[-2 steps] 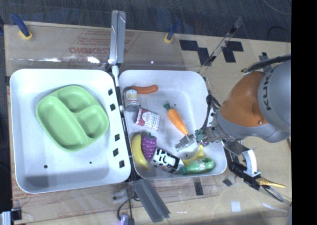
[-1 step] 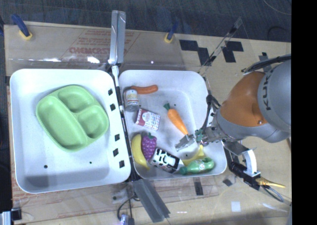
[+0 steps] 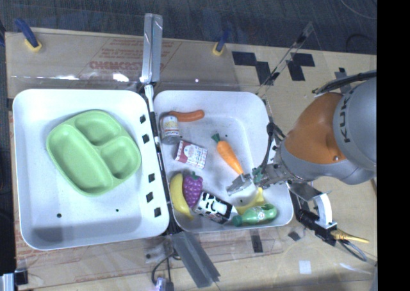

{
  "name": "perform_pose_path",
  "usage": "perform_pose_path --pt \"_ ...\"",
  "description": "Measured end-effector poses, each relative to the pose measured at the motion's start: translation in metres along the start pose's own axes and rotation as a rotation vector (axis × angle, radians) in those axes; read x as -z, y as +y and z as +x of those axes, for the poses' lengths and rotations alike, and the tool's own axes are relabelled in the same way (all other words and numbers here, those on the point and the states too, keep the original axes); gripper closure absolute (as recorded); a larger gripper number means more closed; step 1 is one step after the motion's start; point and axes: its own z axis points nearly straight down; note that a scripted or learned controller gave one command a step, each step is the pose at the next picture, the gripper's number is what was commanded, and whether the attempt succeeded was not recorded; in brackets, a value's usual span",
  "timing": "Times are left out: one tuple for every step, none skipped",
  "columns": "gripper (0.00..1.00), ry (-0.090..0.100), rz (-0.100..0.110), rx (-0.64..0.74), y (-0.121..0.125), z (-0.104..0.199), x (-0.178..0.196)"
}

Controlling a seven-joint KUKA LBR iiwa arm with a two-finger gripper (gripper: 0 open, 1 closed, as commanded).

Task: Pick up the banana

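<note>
The banana (image 3: 178, 196) is yellow and lies along the left wall of the right bin (image 3: 256, 107), near its front corner, with a bunch of purple grapes (image 3: 193, 187) right beside it. My gripper (image 3: 246, 183) hangs low over the front right part of that bin. It is about a hand's width to the right of the banana, above a small yellow item (image 3: 254, 200). Nothing from the bin is visibly lifted. The grey and orange arm (image 3: 320, 142) reaches in from the right.
The right bin also holds an orange carrot (image 3: 229, 155), a red carton (image 3: 191, 154), a small can (image 3: 170, 127), a sausage (image 3: 186, 116), a black-and-white box (image 3: 213, 207) and a green item (image 3: 257, 215). The left bin (image 3: 32, 219) holds a green divided plate (image 3: 95, 150).
</note>
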Motion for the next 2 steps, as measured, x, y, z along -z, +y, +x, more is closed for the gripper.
perform_pose_path --pt "0.0 0.002 0.002 0.003 0.0 0.0 -0.005" --pt "0.0 0.002 0.001 -0.017 0.0 0.0 -0.021"
